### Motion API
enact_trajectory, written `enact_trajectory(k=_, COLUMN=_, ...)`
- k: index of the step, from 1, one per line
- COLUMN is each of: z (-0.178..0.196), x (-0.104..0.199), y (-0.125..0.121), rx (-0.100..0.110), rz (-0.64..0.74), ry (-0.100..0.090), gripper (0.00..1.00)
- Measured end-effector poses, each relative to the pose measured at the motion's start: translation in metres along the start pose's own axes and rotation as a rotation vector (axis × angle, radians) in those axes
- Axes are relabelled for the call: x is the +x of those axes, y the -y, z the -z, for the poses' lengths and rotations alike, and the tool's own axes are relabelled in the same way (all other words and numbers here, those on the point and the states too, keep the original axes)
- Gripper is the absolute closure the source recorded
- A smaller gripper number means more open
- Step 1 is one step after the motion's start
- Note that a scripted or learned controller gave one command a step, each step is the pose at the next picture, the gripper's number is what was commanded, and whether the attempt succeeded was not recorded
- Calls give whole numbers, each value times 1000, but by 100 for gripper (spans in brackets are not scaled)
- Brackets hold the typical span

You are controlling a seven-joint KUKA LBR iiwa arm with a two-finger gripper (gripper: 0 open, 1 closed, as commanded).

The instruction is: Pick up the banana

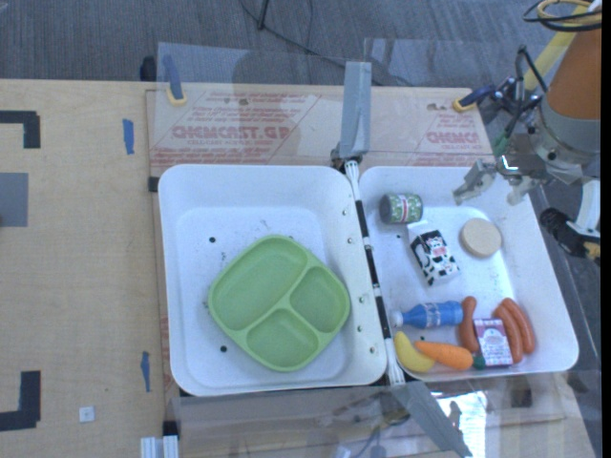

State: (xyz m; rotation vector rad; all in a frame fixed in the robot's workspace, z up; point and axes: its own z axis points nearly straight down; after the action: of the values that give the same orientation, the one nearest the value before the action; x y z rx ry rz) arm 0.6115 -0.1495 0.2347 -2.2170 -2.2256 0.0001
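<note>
The banana (410,352) lay in the right bin (544,284), down at its near-left corner, close against the divider between the two bins, with only its yellow curve showing beside the carrot (445,354), which rested against it and partly overlapped its right side. Just above those two, a small blue bottle (431,315) with a white cap lay on its side, pointing left. To the right of the carrot stood a little red and white carton (493,342), flanked by sausages (516,323) on its right and another reddish one on its left. Farther up the bin sat a black and white cow-patterned box (434,256), a round tan disc (480,239) and a green-labelled can (402,208) lying on its side. The claw (495,183) hung above the far right corner of that bin, well apart from the banana, its two grey fingers spread apart and gripping nothing; the grey arm (573,103) with its orange band came in from the right edge. The left bin (191,208) held a light green divided plate (279,302) with three compartments, lying flat. Both bins rested on a wooden counter (67,256) with blue tape marks, and a clear sheet with red lettering lay behind them.
</note>
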Motion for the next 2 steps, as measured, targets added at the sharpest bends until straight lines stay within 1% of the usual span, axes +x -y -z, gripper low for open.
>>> enact_trajectory(k=1, z=-127, x=54, y=74, rx=2, rz=-193, ry=-1, gripper=0)
enact_trajectory(k=2, z=-12, x=43, y=27, rx=-1, rz=-243, ry=1, gripper=0)
